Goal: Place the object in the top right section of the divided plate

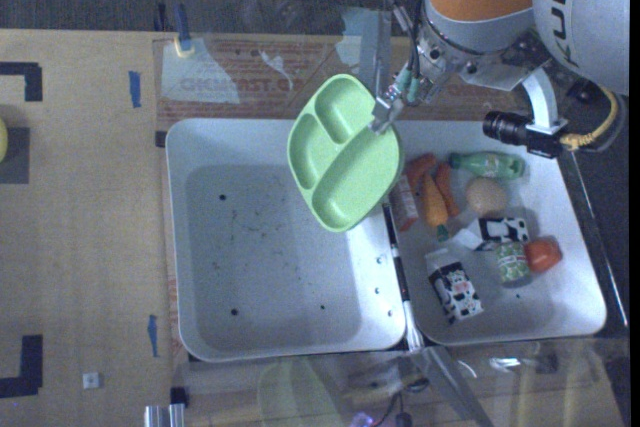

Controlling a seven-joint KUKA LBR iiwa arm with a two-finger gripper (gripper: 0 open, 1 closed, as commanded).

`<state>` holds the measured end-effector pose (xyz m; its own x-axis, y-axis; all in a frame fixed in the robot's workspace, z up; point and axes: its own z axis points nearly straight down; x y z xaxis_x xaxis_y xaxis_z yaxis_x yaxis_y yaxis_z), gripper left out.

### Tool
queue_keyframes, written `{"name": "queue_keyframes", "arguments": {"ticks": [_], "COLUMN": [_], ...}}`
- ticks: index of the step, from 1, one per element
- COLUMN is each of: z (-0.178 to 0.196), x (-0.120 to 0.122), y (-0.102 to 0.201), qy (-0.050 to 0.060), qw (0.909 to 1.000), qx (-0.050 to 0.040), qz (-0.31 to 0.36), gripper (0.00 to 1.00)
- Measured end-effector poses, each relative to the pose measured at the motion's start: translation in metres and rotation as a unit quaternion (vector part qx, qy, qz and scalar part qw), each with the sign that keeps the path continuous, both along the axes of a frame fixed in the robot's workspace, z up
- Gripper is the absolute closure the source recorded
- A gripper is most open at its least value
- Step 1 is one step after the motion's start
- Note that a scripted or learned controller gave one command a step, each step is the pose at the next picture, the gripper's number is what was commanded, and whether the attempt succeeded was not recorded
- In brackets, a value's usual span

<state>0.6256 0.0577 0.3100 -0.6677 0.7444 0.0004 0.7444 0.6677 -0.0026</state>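
A light green divided plate (345,155) hangs tilted over the wall between the two bins, with two small sections at its upper end and one large section below. My gripper (384,115) comes down from the upper right and is shut on the plate's upper right rim. The plate's sections hold nothing. Loose items lie in the right bin (575,300): an orange carrot (435,200), a beige round item (487,195) and a green bottle (490,163). The plate covers part of the bins' shared wall.
The left bin (260,245) lies under the plate's left half. The right bin also holds a cow-print carton (455,290), a small cow-print box (503,230), a green can (512,263), a red tomato (543,255) and a small red-labelled bottle (403,205). Blue tape marks (134,87) dot the wooden bench.
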Motion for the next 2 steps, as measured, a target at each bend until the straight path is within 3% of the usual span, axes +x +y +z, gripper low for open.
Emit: {"name": "queue_keyframes", "arguments": {"ticks": [1, 2], "z": [-0.013, -0.049], "x": [0.014, 0.034], "y": [-0.034, -0.017], "qy": [0.0, 0.002], "qw": [0.9999, 0.9998], "qx": [0.0001, 0.0004], "qz": [0.017, 0.022], "gripper": [1.0, 1.0]}}
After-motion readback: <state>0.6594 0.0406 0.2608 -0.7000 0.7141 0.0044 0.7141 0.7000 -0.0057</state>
